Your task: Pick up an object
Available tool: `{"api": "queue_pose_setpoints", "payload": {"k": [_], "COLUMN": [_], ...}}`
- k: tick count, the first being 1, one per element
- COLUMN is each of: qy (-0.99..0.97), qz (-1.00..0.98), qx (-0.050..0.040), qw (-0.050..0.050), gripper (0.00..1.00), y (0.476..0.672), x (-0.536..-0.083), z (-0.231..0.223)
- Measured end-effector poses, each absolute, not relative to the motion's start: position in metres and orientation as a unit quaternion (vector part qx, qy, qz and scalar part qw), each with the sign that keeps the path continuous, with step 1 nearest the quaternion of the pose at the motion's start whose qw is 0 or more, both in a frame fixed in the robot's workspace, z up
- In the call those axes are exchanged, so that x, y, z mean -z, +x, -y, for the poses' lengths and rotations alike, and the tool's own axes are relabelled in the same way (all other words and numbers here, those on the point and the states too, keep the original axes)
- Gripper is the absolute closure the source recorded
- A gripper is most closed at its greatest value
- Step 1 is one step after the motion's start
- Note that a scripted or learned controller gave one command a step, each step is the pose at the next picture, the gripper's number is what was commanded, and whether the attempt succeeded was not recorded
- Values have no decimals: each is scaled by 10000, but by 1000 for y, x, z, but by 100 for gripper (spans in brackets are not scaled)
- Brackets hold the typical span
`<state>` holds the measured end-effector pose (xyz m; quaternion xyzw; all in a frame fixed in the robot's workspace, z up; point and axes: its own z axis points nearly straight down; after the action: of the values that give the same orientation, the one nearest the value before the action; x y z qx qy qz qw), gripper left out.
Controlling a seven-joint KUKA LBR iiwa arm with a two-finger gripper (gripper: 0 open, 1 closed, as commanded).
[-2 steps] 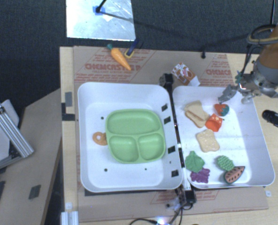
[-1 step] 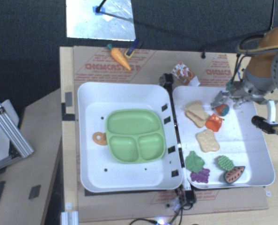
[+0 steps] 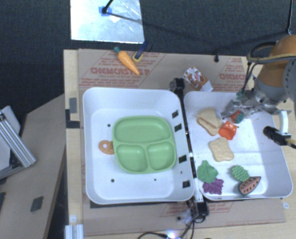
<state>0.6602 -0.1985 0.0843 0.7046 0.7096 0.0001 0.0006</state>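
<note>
My gripper (image 3: pixel 233 109) hangs low over the back of the right bin (image 3: pixel 280 161), reaching in from the right. Just under it lies a small teal and red piece (image 3: pixel 238 117); I cannot tell whether they touch. Beside it are an orange-red toy (image 3: pixel 228 130) and a tan bread slice (image 3: pixel 208 120). Further forward lie a beige cracker (image 3: pixel 221 149), a green leaf (image 3: pixel 206 172), purple grapes (image 3: pixel 214 186), a green knobbly piece (image 3: pixel 239 173) and a watermelon slice (image 3: pixel 249 184).
The left bin (image 3: pixel 95 108) holds a green divided plate (image 3: pixel 142 143) and a small orange pretzel (image 3: pixel 106 147). Behind the bins, on the cardboard, lie a toy carrot (image 3: pixel 128 61) and a small printed packet (image 3: pixel 195 78).
</note>
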Motion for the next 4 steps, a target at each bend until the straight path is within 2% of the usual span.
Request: {"api": "queue_pose_setpoints", "payload": {"k": [1, 4], "qy": [7039, 7055], "qz": [-7103, -7087], "qx": [-13, -14], "qw": [34, 22], "gripper": [100, 100], "y": [662, 658], "x": [-97, -227], "z": [199, 203]}}
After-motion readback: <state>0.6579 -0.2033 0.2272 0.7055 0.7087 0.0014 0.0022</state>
